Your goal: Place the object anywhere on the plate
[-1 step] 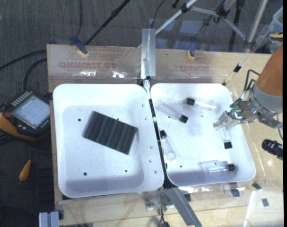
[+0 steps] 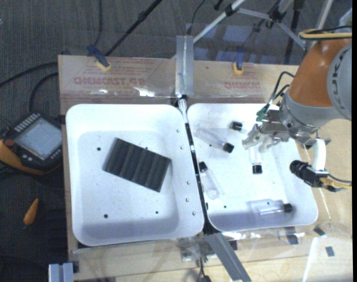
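A dark ridged rectangular plate [image 2: 136, 164] lies tilted in the left bin [image 2: 84, 222]. Several clear vials with black caps lie in the right bin [image 2: 304, 213]: one [image 2: 215, 140] near the bin's middle, one [image 2: 209, 181] along the divider, one [image 2: 267, 207] near the front wall, and a small black cap [image 2: 235, 124] towards the back. My gripper [image 2: 259, 143] hangs over the right half of the right bin. Just below its tip is another vial [image 2: 257, 160], cap towards the front; whether it is touched by the gripper is unclear.
A metal divider rail [image 2: 190, 151] runs between the two bins. The arm's wrist and a black cable fitting [image 2: 304, 174] hang over the right bin's right wall. A handheld pendant [image 2: 31, 143] lies left of the bench.
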{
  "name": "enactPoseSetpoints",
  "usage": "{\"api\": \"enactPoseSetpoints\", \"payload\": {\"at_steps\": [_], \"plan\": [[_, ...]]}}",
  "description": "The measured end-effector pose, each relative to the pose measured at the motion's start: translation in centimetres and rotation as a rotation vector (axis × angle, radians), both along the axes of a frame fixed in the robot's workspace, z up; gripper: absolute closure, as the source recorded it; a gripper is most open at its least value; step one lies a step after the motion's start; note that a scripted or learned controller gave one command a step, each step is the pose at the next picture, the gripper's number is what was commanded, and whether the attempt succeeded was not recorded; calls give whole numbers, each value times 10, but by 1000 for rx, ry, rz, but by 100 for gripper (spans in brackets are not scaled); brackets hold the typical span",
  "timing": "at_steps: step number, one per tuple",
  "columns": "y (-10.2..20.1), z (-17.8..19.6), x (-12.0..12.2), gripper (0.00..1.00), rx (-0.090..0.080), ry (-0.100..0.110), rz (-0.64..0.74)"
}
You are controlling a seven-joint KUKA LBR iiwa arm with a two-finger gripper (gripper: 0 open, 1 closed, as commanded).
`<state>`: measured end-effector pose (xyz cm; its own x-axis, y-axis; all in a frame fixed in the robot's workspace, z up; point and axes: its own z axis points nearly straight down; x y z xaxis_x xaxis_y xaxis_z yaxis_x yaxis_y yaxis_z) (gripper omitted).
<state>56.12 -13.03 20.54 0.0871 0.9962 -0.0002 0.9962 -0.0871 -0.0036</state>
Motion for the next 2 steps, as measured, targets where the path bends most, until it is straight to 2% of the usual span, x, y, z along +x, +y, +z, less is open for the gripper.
{"api": "enactPoseSetpoints", "payload": {"at_steps": [1,2], "plan": [[61,-23,45,100,-1,1,25],[137,-19,89,100,-2,-1,232]]}}
